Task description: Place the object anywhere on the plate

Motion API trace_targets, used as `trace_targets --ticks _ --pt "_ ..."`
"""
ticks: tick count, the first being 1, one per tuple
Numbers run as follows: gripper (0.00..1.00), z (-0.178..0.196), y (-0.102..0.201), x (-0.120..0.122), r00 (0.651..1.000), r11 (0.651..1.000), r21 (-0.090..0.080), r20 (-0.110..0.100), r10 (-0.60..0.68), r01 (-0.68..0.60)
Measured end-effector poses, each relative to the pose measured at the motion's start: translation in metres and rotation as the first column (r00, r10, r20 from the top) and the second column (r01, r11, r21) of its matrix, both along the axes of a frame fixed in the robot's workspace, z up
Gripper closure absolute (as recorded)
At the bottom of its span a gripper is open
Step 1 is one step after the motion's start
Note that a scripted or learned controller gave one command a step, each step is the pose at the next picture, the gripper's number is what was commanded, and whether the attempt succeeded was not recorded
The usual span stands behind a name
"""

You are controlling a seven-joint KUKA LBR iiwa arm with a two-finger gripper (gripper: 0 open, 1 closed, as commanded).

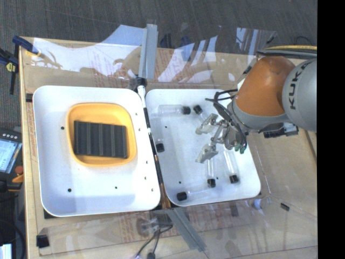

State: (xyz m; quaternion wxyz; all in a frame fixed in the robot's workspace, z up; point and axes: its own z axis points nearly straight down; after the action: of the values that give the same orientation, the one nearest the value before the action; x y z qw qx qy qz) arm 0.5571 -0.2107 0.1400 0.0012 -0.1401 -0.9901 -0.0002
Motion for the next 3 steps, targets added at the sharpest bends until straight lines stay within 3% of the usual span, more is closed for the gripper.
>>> trace_targets --ticks 1,2,3 --pt "0.0 0.084 -0.001 0.047 0.986 0.986 -0.002 0.005 0.165 -0.165" --pt "0.0 0.059 0.02 0.014 0.94 0.94 -0.001 -0.001 -0.341 0.341" --pt "0.0 0.027 0.045 0.023 1.0 1.0 0.0 0.0 0.007 -0.007"
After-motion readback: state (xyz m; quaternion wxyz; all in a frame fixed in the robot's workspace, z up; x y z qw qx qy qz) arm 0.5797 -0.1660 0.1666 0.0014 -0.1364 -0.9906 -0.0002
